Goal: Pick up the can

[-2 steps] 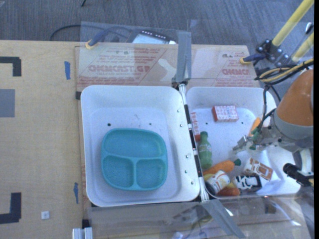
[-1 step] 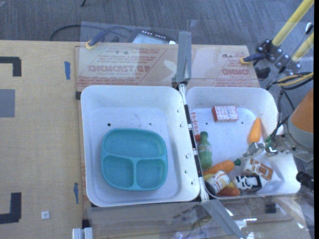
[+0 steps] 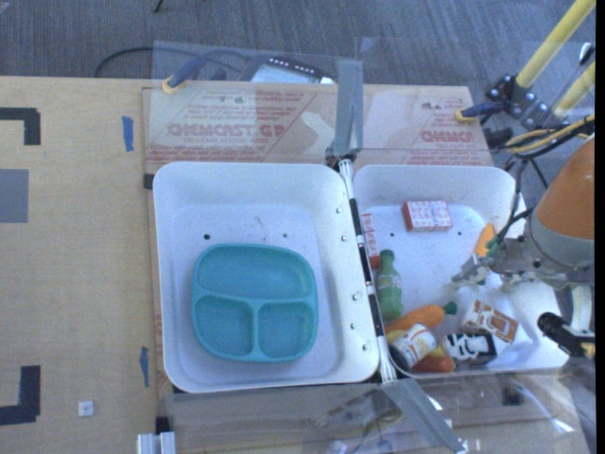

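Note:
The can [image 3: 413, 344], small with a pale label, lies near the front left corner of the right bin [image 3: 444, 183]. It sits between an orange carrot [image 3: 417, 318] and a red item [image 3: 437, 363]. My gripper [image 3: 490, 270] hangs over the right side of that bin, up and to the right of the can and well apart from it. Nothing shows in its grasp. Above it is the arm's orange band [image 3: 573, 197].
The right bin also holds a green bottle [image 3: 388, 288], a red box [image 3: 427, 215], a brown-and-white carton [image 3: 492, 321] and a black-and-white item [image 3: 470, 346]. A teal divided plate [image 3: 253, 302] lies in the left bin [image 3: 189, 197]. Cables and yellow poles stand at the far right.

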`<move>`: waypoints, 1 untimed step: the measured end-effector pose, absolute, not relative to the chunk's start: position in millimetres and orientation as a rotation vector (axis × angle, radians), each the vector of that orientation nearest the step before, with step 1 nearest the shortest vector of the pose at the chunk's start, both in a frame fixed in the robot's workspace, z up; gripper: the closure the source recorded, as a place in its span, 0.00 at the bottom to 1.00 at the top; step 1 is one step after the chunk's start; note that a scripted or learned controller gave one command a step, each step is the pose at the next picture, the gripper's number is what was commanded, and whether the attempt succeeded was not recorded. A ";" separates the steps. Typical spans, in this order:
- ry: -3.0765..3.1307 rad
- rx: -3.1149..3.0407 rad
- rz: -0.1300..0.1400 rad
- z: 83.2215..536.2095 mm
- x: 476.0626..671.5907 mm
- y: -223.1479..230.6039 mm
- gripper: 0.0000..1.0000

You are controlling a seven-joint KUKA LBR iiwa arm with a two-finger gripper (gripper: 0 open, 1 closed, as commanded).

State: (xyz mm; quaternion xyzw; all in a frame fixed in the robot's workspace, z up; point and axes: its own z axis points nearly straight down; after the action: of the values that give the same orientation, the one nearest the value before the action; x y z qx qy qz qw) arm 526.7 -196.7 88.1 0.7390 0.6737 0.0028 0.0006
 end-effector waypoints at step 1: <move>2.439 1.974 0.002 87.9 538.5 -200.8 0.00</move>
State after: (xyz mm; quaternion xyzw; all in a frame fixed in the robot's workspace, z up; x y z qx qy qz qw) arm 538.5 -200.8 87.9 0.6292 0.7772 0.0005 0.0018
